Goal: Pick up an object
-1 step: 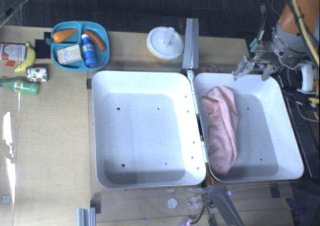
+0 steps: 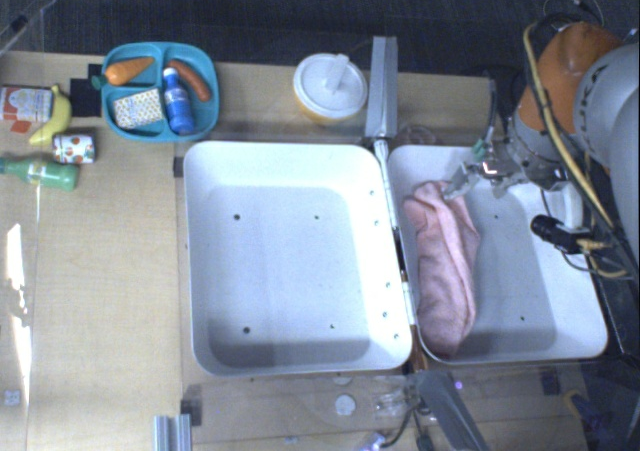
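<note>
camera view | teal tray (image 2: 205,69) of toy food on table (image 2: 100,269), far left | left bin (image 2: 290,164) | pink cloth (image 2: 442,259) lying along right bin's (image 2: 570,324) left wall | claw (image 2: 470,179) at cloth's top end, finger state: cannot tell

Pink cloth (image 2: 442,261) in a white bin (image 2: 560,339) — blue tray (image 2: 205,89), yellow banana (image 2: 53,117), green bottle (image 2: 40,173).

My metal gripper (image 2: 478,167) glints beside a soft, matt pink cloth (image 2: 443,264). Both white plastic bins (image 2: 290,259) look smooth on the pale wooden bench (image 2: 90,319).
</note>
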You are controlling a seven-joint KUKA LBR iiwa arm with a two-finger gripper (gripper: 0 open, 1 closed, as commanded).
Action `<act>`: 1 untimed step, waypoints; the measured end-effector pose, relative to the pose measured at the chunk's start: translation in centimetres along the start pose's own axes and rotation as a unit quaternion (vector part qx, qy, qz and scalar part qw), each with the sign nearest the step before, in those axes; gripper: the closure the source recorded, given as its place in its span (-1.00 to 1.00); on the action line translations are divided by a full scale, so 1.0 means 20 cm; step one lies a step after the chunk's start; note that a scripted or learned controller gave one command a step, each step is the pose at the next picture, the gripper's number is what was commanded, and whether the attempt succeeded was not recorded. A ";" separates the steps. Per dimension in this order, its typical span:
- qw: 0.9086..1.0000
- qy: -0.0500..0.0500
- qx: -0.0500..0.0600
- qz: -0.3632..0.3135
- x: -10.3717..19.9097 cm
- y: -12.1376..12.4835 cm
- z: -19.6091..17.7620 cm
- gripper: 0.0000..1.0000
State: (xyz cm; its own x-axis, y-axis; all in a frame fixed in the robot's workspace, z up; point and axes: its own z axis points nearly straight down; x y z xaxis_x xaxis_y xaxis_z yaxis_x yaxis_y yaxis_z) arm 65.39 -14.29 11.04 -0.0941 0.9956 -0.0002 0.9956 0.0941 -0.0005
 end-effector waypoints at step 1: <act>0.998 -0.002 -0.008 -0.058 0.20 -0.15 0.10 -1.00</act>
State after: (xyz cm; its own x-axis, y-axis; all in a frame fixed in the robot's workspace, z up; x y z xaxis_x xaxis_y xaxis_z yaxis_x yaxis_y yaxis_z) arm 62.00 -10.50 9.10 -0.2086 0.9780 -0.0043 0.9779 0.2086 0.0144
